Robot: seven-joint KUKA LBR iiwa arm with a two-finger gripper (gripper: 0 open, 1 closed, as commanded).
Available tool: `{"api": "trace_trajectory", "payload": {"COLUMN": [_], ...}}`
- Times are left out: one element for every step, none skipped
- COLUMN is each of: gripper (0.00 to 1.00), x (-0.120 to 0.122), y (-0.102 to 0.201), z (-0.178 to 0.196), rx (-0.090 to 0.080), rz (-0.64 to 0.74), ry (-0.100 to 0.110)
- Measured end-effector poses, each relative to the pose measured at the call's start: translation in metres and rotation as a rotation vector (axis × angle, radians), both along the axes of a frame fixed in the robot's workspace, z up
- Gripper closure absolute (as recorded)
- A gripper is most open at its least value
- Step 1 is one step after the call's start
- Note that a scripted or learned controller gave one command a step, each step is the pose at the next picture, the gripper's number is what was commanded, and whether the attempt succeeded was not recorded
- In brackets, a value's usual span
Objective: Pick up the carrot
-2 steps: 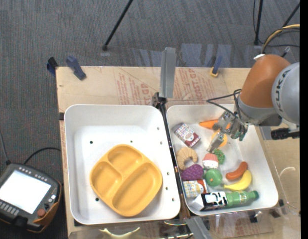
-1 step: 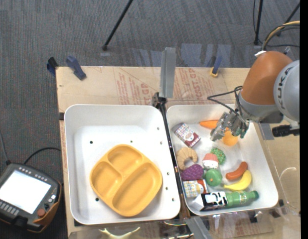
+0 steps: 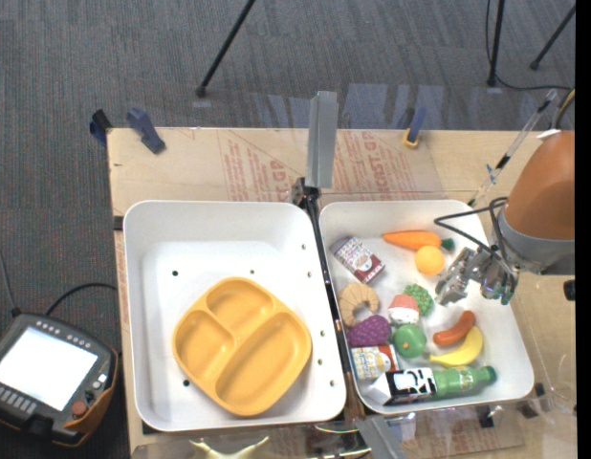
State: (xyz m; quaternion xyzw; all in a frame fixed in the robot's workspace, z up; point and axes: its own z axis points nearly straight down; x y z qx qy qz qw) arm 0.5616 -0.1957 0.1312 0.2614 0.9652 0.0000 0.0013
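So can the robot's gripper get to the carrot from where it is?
Probably yes. The carrot lies at the back of the right bin with nothing on top of it. The gripper hovers close by, and just the yellow ball sits near the carrot.

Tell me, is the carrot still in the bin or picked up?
In the bin. The carrot lies flat near the right bin's far edge, beside a yellow ball; the gripper hovers apart from it.

Carrot (image 3: 411, 240) is lying at the back of the right bin (image 3: 521, 347), just behind a little orange ball (image 3: 429, 260). The gripper (image 3: 465, 282) hangs over the bin's right side, apart from it. Yellow divided plate (image 3: 242, 344) sits in the left bin (image 3: 152, 256).
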Motion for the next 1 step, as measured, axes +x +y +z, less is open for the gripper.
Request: {"api": "trace_trajectory", "payload": {"gripper": [0.00], "x": [-0.0003], "y": [0.0011], "z": [-0.0013], "rx": [0.001], "rz": [0.001], "ry": [0.002]}}
